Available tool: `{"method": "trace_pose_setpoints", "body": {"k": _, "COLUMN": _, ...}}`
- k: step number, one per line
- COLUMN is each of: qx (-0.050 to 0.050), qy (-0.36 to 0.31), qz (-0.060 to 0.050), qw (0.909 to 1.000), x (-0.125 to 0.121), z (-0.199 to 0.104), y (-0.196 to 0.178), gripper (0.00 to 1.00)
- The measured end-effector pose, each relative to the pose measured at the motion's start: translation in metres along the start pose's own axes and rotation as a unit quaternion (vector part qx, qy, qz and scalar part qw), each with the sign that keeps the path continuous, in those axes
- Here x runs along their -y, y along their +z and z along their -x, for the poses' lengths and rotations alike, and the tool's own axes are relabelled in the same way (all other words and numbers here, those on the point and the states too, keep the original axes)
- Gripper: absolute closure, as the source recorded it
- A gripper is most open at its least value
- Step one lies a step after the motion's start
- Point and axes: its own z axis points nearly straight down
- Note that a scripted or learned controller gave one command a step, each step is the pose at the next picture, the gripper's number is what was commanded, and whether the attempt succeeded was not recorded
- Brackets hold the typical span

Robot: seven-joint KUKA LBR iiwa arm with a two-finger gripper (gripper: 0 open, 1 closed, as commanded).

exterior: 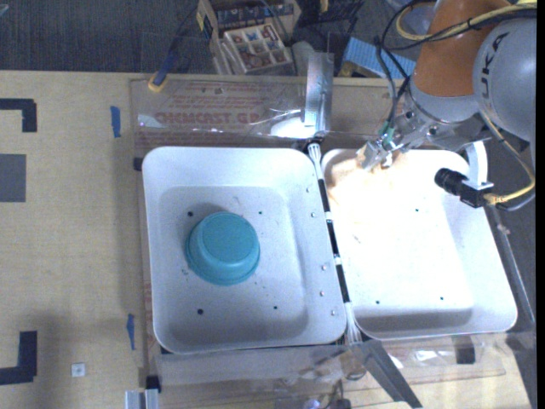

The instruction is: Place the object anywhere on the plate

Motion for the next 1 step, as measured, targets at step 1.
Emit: {"method": "trace_pose_setpoints", "body": {"k": 1, "qx": 0.0, "qy": 0.0, "qz": 0.0, "qw": 1.0, "x": -0.0012, "z": 0.0009, "y": -0.04, "gripper": 1.0}}
